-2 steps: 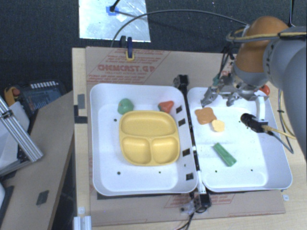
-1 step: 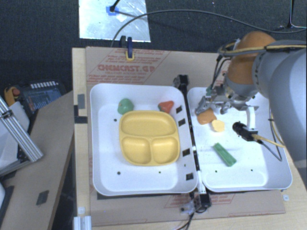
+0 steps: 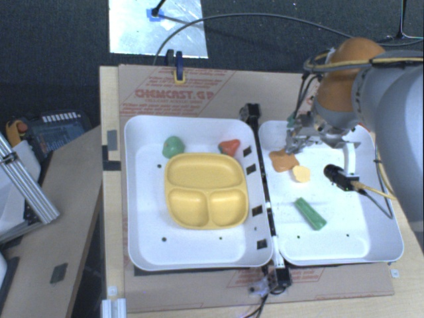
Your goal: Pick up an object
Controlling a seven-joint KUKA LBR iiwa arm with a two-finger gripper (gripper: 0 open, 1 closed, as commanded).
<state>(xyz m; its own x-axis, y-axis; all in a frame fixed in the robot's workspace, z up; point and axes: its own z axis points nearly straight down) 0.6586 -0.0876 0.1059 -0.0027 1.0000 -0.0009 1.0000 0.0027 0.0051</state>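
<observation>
We see the gripper (image 3: 295,141) low in the right bin (image 3: 381,244), just above and right of the flat orange piece (image 3: 283,160) by the bin's left wall, though its grip we cannot tell.

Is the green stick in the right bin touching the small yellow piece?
Apart. In the camera view, bare white floor of the right bin shows between the green stick and the yellow piece, which lies above it.
</observation>
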